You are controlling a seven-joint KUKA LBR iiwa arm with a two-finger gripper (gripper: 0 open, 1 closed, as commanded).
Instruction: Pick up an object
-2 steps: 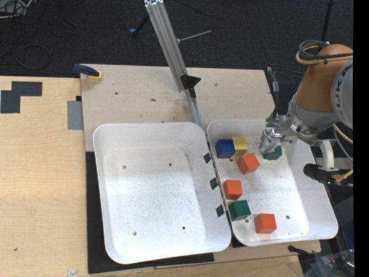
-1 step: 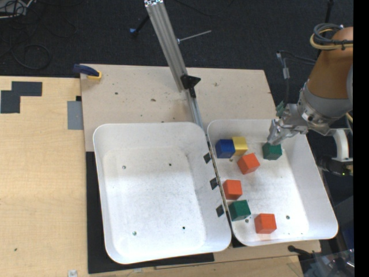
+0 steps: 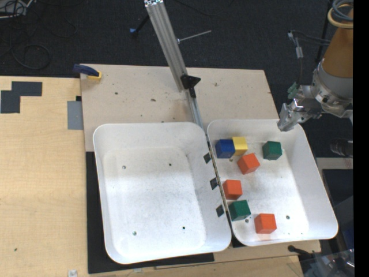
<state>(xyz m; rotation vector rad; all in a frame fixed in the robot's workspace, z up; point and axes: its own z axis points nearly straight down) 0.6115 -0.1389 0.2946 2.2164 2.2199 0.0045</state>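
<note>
claw [image 3: 286, 122] | open or clenched: cannot tell | over right bin [image 3: 314, 172] far rim

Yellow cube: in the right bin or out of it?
In. The yellow cube sits inside the right bin, against the blue cube.

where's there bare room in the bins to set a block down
The left bin offers bare floor from wall to wall. In the right bin, bare floor runs down the right side, past the green cube and above the orange cube. It is crowded along the divider, around the blue cube.
</note>
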